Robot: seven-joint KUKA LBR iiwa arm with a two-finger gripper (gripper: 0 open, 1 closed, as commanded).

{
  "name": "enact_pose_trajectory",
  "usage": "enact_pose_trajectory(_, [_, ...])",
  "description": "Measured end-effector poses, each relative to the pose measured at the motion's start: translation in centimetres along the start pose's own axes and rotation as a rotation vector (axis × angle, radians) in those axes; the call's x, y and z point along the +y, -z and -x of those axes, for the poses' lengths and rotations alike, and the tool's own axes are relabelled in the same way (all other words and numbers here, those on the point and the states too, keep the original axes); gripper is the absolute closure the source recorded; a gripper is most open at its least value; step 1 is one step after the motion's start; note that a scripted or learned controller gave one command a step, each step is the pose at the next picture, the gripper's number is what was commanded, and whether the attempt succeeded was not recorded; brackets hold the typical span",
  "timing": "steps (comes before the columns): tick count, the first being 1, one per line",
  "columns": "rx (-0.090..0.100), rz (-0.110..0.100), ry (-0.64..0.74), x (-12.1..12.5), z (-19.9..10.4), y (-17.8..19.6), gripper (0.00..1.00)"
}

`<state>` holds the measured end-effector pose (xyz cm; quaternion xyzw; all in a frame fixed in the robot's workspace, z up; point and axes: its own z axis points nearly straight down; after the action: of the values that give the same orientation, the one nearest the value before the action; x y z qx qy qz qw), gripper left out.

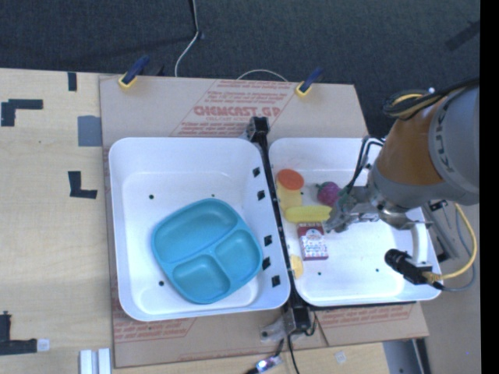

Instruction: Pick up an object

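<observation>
From nine o'clock, the left bin (125, 162) holds a blue divided tray (207, 249). At twelve o'clock the cardboard sheet (234, 107) carries red print reading roughly "CHEMCAST GP". In my right bin (351, 287) lie an orange-capped piece (290, 180), a yellow bar (307, 213), a purple lump (328, 191) and a small red-and-white carton (313, 242), its label too small to read. My gripper (341, 215) sits at three o'clock beside the bar; I cannot tell my jaws' spread.
</observation>
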<state>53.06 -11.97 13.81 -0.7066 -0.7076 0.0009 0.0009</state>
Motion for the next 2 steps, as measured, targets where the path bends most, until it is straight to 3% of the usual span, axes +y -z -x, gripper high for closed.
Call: enact_pose_trajectory(2, [0.000,0.002,0.002,-0.1,-2.0,9.4,1.00])
